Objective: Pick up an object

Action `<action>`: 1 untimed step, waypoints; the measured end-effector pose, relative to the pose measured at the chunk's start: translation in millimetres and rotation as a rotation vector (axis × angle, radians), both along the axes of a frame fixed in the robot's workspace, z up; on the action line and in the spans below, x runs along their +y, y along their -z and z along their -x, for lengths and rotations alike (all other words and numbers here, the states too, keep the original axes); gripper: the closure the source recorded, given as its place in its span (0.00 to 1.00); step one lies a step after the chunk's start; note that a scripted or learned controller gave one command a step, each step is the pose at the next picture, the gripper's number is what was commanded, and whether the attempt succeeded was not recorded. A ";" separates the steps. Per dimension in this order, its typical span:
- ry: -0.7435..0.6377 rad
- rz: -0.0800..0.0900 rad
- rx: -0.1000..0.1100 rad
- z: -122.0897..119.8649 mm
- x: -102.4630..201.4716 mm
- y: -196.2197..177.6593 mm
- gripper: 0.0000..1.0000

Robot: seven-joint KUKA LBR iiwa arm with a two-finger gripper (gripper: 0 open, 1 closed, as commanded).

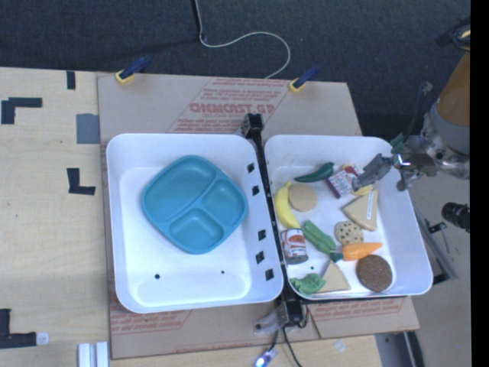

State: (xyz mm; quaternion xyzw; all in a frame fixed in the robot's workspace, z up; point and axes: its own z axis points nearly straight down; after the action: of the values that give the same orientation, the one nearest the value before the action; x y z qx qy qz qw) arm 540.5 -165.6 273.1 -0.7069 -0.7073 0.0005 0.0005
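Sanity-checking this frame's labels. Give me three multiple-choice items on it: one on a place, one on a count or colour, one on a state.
1. Which bin holds the blue plate?
A. the left bin
B. the right bin
C. neither; it lies on the cardboard

2. How many compartments does the blue plate have?
A. one
B. three
C. five

3. How does the banana lie?
A. between the tool's fingers
B. on the blue plate
C. on the floor of the right bin, by its left wall

Key:
1 A, the plate rests in the left bin, apart from the toy food.
2 B, its ridges mark off three sections.
3 C, the banana lies against the left side of the right bin, while the tool is at that bin's upper right, well away from it.
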 end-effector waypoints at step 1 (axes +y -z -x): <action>-0.005 -0.001 -0.004 39.1 50.1 -42.2 0.00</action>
State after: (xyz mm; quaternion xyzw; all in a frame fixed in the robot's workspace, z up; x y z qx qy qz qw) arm 501.4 -115.4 315.3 -0.7052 -0.7090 -0.0014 -0.0007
